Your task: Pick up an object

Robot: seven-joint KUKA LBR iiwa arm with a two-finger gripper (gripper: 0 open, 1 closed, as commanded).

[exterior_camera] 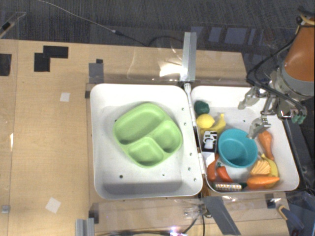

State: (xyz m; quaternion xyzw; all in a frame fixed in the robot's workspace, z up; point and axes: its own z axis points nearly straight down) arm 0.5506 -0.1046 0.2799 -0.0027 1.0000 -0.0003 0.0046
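So here the arm [300,58] comes in from the upper right of the frame, orange band on top, and its pincer [257,113] hangs over the right bin [295,173], upper middle part of it. The two metal fingers [247,99] are spread apart with nothing between them, so it isn't gripping anything.

The right bin is packed with toy food. A teal bowl [237,148] sits about in the middle, just below the pincer's lower fingertip. An orange carrot [266,142] lies just right of the bowl, very near that fingertip; can't tell if they actually touch. Left of the bowl there's a yellow lemon [204,121], with a dark green thing [201,106] above it near the bin's upper left corner, and a small banana [219,122] just right of the lemon. A black-and-white item [210,140] sits beside the bowl's left edge. Along the bottom of the bin: something red [219,173], a yellow wedge [262,168] and another orange piece [263,181].

The left bin [106,181] holds a green divided plate [147,134], tilted a bit, roughly central. Both bins sit side by side on the wooden desk [44,146].
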